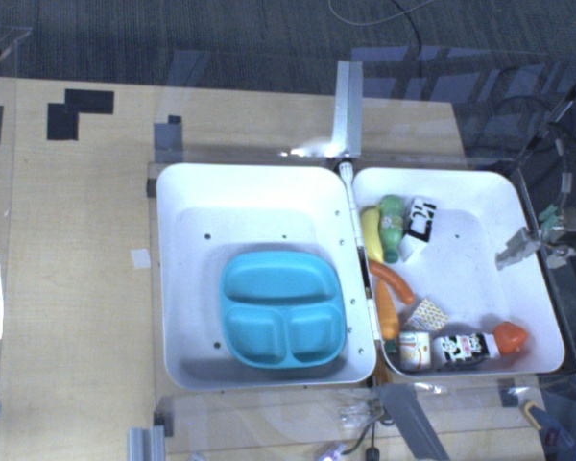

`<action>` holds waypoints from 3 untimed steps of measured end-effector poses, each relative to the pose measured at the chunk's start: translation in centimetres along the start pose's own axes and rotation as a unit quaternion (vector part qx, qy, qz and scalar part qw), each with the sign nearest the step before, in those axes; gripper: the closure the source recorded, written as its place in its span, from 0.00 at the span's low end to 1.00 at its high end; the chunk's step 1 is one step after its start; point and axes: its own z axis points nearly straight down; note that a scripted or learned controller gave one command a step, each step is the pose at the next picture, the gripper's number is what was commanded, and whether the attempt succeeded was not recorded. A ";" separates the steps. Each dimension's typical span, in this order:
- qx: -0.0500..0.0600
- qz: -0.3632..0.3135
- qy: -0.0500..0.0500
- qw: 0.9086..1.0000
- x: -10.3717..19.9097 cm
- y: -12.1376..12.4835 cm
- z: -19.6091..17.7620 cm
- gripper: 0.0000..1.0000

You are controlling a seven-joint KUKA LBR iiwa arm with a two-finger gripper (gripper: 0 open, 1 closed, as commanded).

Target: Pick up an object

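On the desk (67, 286), the left white bin (187, 257) holds a blue divided tray (281, 305) lying flat toward its near right. The right white bin (480, 209) holds the objects along its left and near walls: a yellow banana (371, 233), a green bottle (392, 227), a black-and-white carton (420, 220), an orange sausage (392, 281), a carrot (388, 315), a checked packet (429, 312), a small jar (415, 351), a black-and-white bottle with an orange cap (472, 345). The gripper (518, 248) hangs over that bin's right rim, apart from them all; whether its jaws are parted or closed cannot be told.

the pincer (518, 251) at the right bin's (480, 185) edge is too blurred to read.
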 end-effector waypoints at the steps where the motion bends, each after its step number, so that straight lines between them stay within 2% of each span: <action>1: -0.003 -0.003 -0.001 1.000 0.1 0.2 -1.2 1.00; 2: -0.003 -0.059 -0.001 0.998 2.0 2.8 -19.5 1.00; 3: -0.002 -0.300 -0.001 0.954 1.7 3.2 -14.0 1.00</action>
